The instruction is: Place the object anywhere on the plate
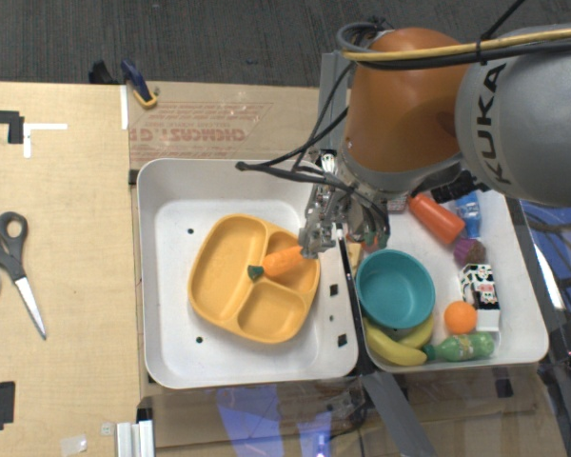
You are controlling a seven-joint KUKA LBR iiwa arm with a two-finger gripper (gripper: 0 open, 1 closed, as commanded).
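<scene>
1. Orange wrist band [404, 93] of the KUKA arm: nearest the camera, upper right of the frame, with black cables looped around it.
2. Gripper [316, 241]: hangs below the band at frame centre, over the right edge of the plate; whether its fingers are open, closed or gripping anything cannot be told from this slant.
3. Toy carrot [284, 262]: the task's thing. Orange body, green stem end pointing left. Lies on the plate's right side, across the divider ridge, touching or just beside the gripper tip; which of the two cannot be told. Judged already on the plate.
4. Handling, judged: light, hard moulded plastic, smooth and tapered, so liable to slip or roll. Best held across the thick middle of the body, not the narrow tip or stem.
5. Yellow divided plate [228, 288]: three compartments, in the left white bin [162, 350].
6. Right white bin [528, 346]: teal bowl [395, 288], banana [392, 348], small orange fruit [460, 318], green toy [466, 347], orange cylinder [436, 219], purple piece [470, 250], black-and-white carton [479, 286].
7. Counter [57, 350]: scissors [14, 265] at left of the frame, well apart from both bins.
</scene>
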